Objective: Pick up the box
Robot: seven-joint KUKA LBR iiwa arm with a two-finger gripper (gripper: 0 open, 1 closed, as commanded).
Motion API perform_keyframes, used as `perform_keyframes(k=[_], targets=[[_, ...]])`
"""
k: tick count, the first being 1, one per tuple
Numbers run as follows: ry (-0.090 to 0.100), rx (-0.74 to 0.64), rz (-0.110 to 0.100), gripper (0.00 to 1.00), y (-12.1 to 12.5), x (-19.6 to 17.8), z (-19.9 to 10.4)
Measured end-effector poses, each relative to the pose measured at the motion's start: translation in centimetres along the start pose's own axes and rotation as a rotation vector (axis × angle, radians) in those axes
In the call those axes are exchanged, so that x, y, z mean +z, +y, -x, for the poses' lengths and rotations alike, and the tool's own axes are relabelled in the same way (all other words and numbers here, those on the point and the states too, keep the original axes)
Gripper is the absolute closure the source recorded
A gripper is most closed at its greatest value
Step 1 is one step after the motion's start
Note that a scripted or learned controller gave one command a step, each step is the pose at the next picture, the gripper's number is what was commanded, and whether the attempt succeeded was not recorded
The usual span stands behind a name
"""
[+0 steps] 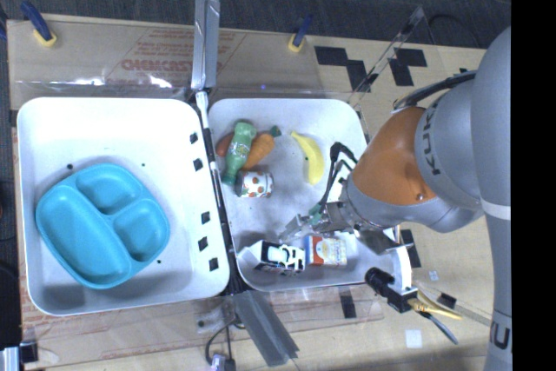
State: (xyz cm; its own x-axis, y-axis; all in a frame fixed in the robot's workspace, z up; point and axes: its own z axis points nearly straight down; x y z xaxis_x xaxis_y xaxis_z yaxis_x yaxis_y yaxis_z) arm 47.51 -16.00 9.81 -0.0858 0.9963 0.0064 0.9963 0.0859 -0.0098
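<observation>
A small orange and white box (329, 251) lies at the front of the right bin (287, 110), close to the front wall. Just left of it lies a black and white carton (282, 256). My gripper (314, 223) hangs low just above and behind these two, nearest the orange and white box. The grey and orange wrist (395, 174) reaches in from the right and hides the bin's right wall.
Further back in the right bin are a green bottle (239, 150), a carrot (259, 149), a banana (309, 156) and a small patterned can (254, 183). The left bin (52, 122) holds a blue divided plate (100, 224).
</observation>
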Motion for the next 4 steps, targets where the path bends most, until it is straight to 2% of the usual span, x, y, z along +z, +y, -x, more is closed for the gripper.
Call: perform_keyframes(k=[1, 2, 4], targets=[[-0.004, 0.011, 0.005, 0.0, -0.34, 0.84, 4.81], [-0.005, -0.063, 0.005, 0.0, 0.04, 0.7, 4.94], [-0.005, -0.062, 0.005, 0.0, 0.03, 0.7, 4.95]])
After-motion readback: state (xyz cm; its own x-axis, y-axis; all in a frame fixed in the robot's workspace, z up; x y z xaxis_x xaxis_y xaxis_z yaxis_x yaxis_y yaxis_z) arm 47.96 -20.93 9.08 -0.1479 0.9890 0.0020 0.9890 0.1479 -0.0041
